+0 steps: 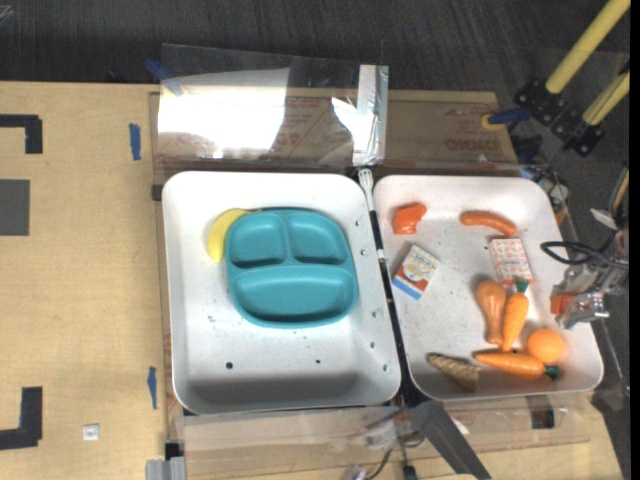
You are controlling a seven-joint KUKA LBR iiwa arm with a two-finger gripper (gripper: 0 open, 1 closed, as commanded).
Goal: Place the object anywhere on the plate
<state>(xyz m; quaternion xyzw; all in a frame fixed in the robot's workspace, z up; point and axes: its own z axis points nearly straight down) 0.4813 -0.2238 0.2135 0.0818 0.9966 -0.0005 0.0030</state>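
Right of the teal plate, over the walls where the two bins meet: every loose piece but one, so very likely the task's object too, well apart from the plate and not yet on it. Cannot single it out from the task line alone.

Could go wrong in several ways. Farthest from the plate, a tight cluster: two upright-looking carrots touching each other, an orange ball and a lying carrot just beside them. Reaching in there risks catching two pieces at once or nudging the ball into a roll. Nearer the plate, a small carton standing free of its neighbours; an easier pick, yet likely to twist if pinched at a corner. Must also clear both bin walls on the way across, or risk a knock and a drop short of the plate. Then the plate itself: three compartments with raised ridges, so a release over a ridge might tip the piece out onto the bin floor.

Containers: left bin, holding the plate near its middle, plus a yellow thing peeping out behind the plate's far left corner, perhaps partly under it; too hidden to name. Right bin, holding the cluster and carton, an orange lump and a sausage-like piece on the far side, a printed packet beyond the carton, and a brown cone on the near side.
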